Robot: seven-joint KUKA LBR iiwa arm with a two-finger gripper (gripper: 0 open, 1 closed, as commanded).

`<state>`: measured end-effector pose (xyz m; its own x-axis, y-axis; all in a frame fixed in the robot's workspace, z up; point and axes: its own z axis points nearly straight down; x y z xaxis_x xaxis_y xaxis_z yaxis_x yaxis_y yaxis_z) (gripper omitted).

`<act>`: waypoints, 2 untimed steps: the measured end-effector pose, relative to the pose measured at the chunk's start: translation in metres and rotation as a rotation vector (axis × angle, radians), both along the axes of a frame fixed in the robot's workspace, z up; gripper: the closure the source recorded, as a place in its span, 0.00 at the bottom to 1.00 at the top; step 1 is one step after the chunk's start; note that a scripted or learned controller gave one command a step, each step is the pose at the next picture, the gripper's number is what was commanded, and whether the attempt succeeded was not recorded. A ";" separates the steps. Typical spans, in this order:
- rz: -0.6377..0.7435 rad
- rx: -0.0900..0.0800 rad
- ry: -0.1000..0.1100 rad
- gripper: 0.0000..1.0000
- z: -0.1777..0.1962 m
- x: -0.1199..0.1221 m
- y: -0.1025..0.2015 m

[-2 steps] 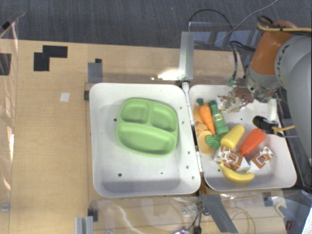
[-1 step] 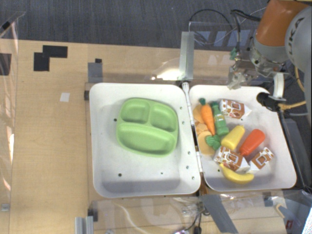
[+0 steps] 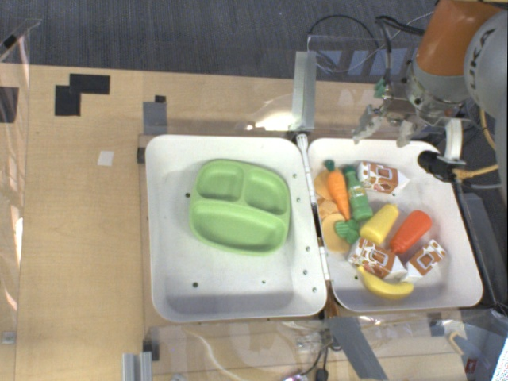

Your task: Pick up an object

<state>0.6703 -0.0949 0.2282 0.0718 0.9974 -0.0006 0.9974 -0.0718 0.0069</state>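
Observation:
The right bin point(image 3: 468, 288) holds several toy foods: a carrot point(image 3: 339, 191), a green bottle point(image 3: 358, 198), a yellow bottle point(image 3: 379, 223), an orange-red bottle point(image 3: 410, 231), a banana point(image 3: 386, 285) and small printed cartons point(image 3: 380, 178). My gripper point(image 3: 382, 136) hangs over the bin's far edge, above and behind the cartons. Its fingers stand apart, open, with nothing between them. The orange band of the arm point(image 3: 444, 42) is at the top right.
The left bin point(image 3: 171, 284) holds a green divided plate point(image 3: 239, 206). A metal post point(image 3: 305, 86) rises behind the seam between the bins. A black cable point(image 3: 476, 171) runs along the right bin's far right corner.

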 end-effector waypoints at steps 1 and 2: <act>0.052 0.001 0.005 0.00 -0.106 -0.065 0.012; 0.063 0.000 -0.004 0.00 -0.139 -0.053 0.002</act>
